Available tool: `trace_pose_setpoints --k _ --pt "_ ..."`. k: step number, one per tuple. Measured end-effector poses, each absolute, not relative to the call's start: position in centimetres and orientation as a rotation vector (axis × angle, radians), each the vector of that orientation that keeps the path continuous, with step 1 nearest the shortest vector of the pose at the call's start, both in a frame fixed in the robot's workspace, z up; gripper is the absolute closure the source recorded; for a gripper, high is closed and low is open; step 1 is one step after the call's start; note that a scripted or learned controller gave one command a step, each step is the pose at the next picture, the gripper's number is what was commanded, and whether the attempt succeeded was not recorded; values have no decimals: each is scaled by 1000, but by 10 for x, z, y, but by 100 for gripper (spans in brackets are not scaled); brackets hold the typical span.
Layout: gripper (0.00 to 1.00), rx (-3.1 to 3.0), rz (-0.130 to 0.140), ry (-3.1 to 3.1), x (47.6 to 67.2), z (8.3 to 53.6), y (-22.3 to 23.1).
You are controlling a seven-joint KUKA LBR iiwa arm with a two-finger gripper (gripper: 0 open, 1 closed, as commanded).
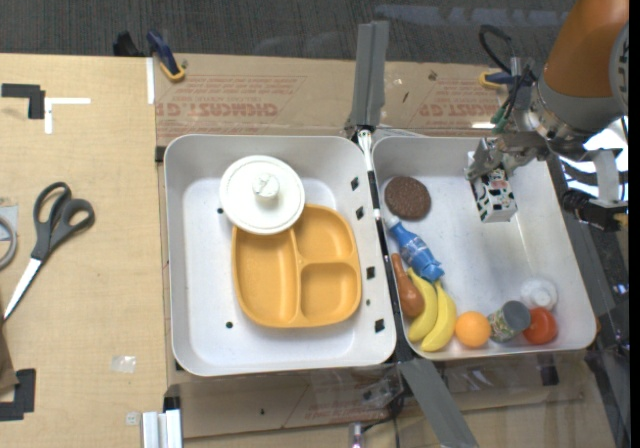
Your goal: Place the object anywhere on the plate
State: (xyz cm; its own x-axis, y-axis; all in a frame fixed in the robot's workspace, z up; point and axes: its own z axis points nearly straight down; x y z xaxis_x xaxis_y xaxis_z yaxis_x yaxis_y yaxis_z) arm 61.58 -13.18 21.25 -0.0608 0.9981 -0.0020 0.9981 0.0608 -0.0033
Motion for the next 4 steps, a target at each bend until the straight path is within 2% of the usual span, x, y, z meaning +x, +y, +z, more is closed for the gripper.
trace_pose_setpoints --k 1,2,3,4 --pt "100 -1946 4 -2464 542 191 -59" --pt "100 -1798 3 -2575 547 191 0" --pt "100 -1821 5 -2557 518 190 56" --pt "100 -2057 6 -2374 548 186 114"
